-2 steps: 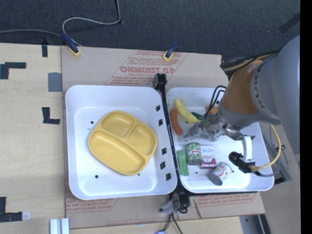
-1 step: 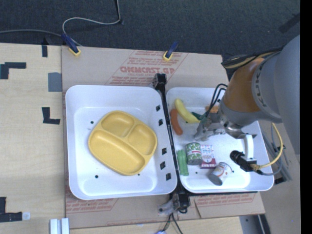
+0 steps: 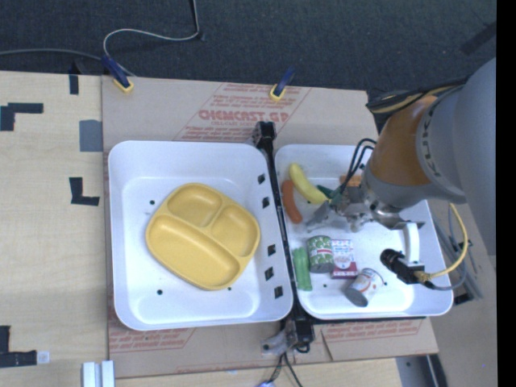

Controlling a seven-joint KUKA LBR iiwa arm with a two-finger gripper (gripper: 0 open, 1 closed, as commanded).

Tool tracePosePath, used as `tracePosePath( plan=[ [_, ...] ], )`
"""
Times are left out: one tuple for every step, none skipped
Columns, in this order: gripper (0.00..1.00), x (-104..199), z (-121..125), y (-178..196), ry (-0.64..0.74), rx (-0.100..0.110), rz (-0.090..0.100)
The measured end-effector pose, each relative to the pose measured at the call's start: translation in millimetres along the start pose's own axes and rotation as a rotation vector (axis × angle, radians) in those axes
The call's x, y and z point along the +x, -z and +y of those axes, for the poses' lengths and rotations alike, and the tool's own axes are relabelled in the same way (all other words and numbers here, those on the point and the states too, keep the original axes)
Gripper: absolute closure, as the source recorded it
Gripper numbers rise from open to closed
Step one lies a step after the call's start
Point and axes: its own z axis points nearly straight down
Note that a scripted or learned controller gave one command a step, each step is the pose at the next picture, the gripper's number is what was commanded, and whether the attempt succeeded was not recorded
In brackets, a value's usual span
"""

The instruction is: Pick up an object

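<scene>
Yellow tray (image 3: 203, 235): we see it in left bin (image 3: 129, 232).
Gripper (image 3: 332, 210): right bin (image 3: 427, 301), twelve o'clock of green packet (image 3: 321, 252).
Jaws: we can't tell.

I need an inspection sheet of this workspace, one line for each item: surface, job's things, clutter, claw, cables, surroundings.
Surface: cardboard sheet on a wooden bench, bearing the left bin and the right bin.
Job's things: in the right bin, a yellow banana, an orange carrot, a green packet, a green stick, a small can.
Clutter: a yellow divided plate in the left bin.
Claw: the claw is low over the right bin, near the banana and carrot; its grip state cannot be judged.
Cables: a thin cable on the dark floor; a yellow cable by the arm.
Surroundings: two yellow-blue clamps at the cardboard's far edge; black tape marks on the bench.
</scene>
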Motion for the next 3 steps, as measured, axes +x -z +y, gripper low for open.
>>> tracePosePath(
  plan=[
    [0.0,-1.3,73.3,-19.1,0.0,-0.001,0.0],
    [1.0,-1.6,72.9,-9.4,0.002,0.001,-0.002],
    [1.0,22.8,23.0,113.7,0.001,0.0,-0.001]
  ],
)
